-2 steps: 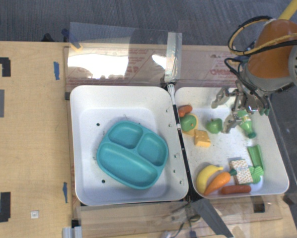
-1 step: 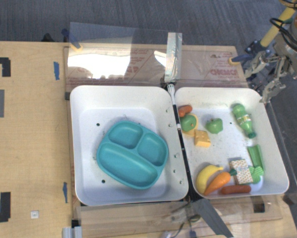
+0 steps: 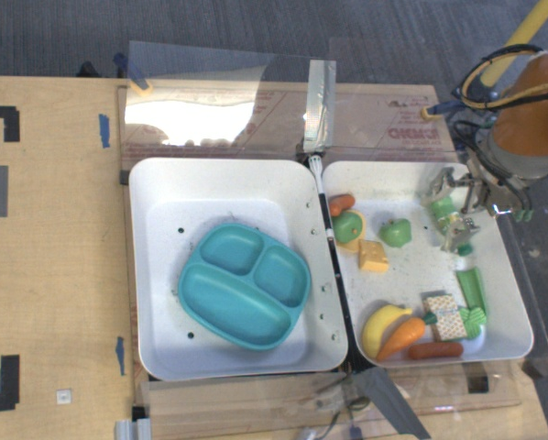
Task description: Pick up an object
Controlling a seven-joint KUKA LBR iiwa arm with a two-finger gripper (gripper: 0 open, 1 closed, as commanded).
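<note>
Nearest in the right bin (image 3: 517,324): red sausage (image 3: 434,350), carrot (image 3: 401,335), banana (image 3: 381,324). Farther in, cheese wedge (image 3: 374,257) and green apple (image 3: 396,233). At left, teal divided plate (image 3: 245,283). Far right, gripper (image 3: 454,216) pinching a small green piece (image 3: 442,206).

arm (image 3: 529,117) running off the right edge, gripper (image 3: 457,218) blurring over a small green item (image 3: 442,206), grip unclear

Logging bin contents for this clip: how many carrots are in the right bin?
2. One carrot lies at the far left corner by the divider; the other carrot lies near the front edge beside the banana. The gripper could hide more.
</note>
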